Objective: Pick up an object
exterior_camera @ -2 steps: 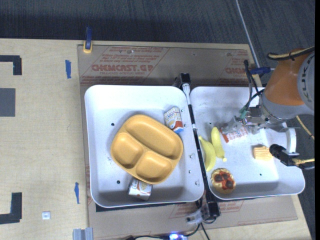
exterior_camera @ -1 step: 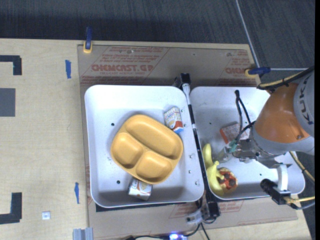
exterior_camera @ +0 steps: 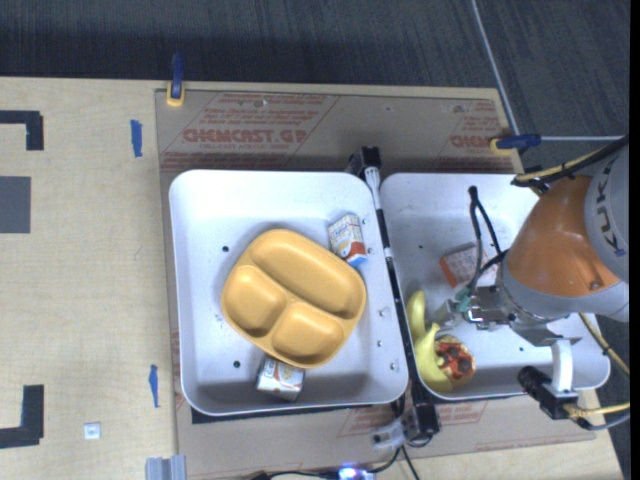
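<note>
My gripper (exterior_camera: 463, 310) is low over the left part of the right bin (exterior_camera: 500, 200), under the arm's orange band (exterior_camera: 560, 248). Just left of it lies a yellow banana-like piece (exterior_camera: 417, 313). Below it sits a yellow object with a red and dark top (exterior_camera: 449, 358). I see nothing clearly held; the wrist hides the fingers. An orange-and-white packet (exterior_camera: 461, 262) lies a little behind the gripper. In the left bin (exterior_camera: 200, 218) a large yellow divided plate (exterior_camera: 293, 295) lies tilted.
A small carton (exterior_camera: 346, 236) rests by the left bin's right wall, and a silver packet (exterior_camera: 279, 378) lies at its front under the plate's edge. The ridge between the bins (exterior_camera: 385, 268) runs close to the gripper. Cables (exterior_camera: 485, 228) loop over the right bin.
</note>
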Available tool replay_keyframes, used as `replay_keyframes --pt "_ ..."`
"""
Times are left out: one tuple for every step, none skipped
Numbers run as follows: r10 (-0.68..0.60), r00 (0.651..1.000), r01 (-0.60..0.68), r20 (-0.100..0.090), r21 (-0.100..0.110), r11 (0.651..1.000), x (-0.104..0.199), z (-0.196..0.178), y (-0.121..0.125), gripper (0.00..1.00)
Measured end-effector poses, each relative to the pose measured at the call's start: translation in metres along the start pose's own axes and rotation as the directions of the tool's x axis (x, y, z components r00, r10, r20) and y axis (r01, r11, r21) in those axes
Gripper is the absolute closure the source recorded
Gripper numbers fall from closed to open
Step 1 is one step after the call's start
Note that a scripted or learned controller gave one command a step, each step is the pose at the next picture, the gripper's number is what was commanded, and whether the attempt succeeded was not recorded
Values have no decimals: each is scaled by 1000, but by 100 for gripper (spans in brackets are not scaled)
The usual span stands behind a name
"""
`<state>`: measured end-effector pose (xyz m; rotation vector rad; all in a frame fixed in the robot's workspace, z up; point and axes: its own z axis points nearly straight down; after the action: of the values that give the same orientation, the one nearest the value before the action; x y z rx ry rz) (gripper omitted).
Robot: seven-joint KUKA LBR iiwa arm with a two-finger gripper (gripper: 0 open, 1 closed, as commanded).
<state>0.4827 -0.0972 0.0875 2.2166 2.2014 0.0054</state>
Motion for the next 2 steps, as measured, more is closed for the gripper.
replay_keyframes --pt "-3 1000 3 -3 -1 1000 2 -10 1 100" --pt "-3 1000 3 -3 0 1000 2 -10 1 0"
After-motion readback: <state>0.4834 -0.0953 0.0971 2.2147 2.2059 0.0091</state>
